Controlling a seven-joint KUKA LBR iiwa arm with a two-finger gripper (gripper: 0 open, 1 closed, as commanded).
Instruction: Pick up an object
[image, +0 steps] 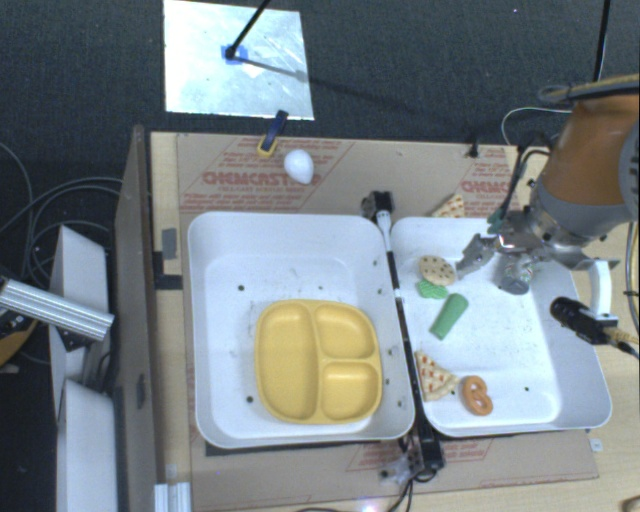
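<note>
Tray (318, 362) in left bin (215, 250); pretzel (477, 394) in right bin (580, 400).

My claw (497, 262) hangs over the far part of the right bin (575, 400), nothing between its parts that I can make out. Just left of it lie a round cracker (436, 268), a small green piece (432, 290) and a green cylinder (449, 314). Nearer sit a waffle wedge (434, 375) and a pretzel (477, 394). The left bin (215, 260) carries a yellow divided plate (319, 360).
</note>
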